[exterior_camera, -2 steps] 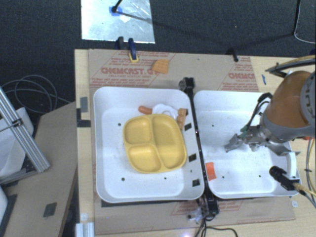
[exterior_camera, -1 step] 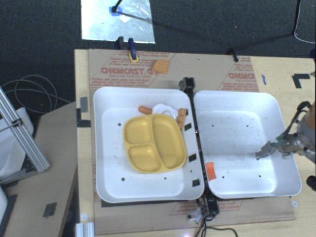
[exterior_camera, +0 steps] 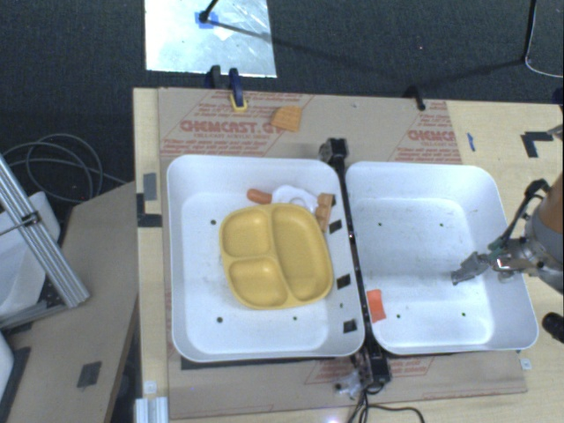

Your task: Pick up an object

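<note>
My claw (exterior_camera: 467,270) hangs over the right bin (exterior_camera: 480,192), reaching in from that bin's right wall and stopping above its floor, nearer the right wall than the divider between the two bins. Whether it is spread or pressed together I cannot tell from here; the tip shows as a grey blur, and I see nothing caught in it.

The right bin holds one thing that I can make out: a small orange-red block (exterior_camera: 375,306) lying on the floor in the near left corner, close against the divider side and well apart from my claw. The remaining floor there is bare white plastic with a few dark dots.

The left bin (exterior_camera: 198,324), just beside the right bin and touching it along the black divider, is the fuller one. A yellow compartment tray (exterior_camera: 275,256) lies flat near its middle, tilted a little, with three hollows facing up. Behind the tray, on the bin's far side, an orange sausage-shaped piece (exterior_camera: 259,196) lies next to a white object (exterior_camera: 293,196) that the tray partly covers. A small tan block (exterior_camera: 324,208) sits near the tray's far right corner, close to the divider.

Both bins rest on a cardboard sheet (exterior_camera: 264,126) on the desk (exterior_camera: 145,148).
</note>
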You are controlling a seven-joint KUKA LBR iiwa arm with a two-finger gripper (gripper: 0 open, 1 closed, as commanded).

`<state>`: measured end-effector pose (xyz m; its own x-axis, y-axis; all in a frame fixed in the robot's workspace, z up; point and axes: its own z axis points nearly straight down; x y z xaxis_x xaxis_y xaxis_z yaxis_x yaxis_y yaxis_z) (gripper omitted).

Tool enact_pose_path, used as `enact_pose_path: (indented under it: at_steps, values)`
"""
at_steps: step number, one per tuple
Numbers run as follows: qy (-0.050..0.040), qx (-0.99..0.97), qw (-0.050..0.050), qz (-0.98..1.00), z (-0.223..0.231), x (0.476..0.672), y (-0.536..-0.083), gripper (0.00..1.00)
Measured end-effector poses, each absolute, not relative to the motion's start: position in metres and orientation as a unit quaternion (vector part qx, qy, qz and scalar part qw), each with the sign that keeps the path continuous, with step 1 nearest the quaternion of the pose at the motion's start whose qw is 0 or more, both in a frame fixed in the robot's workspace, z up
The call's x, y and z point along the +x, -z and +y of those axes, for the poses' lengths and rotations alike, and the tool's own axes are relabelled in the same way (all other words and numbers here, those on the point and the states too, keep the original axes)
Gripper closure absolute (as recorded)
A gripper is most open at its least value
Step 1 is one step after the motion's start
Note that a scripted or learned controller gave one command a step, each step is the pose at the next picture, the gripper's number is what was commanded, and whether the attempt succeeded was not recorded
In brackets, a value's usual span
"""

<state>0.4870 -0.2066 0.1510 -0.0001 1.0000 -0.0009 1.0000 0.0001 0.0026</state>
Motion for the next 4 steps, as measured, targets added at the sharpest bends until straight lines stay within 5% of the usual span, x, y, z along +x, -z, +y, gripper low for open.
enact_pose_path:
  at_steps: [1,3,4]
  values:
    - [-0.0004,0.705,0.001,0.709,-0.206,0.521,-0.081,0.00]
    - [-0.0005,0.706,0.001,0.708,-0.206,0.520,-0.084,0.00]
    - [-0.0043,0.703,0.008,0.711,-0.204,0.653,-0.108,0.00]
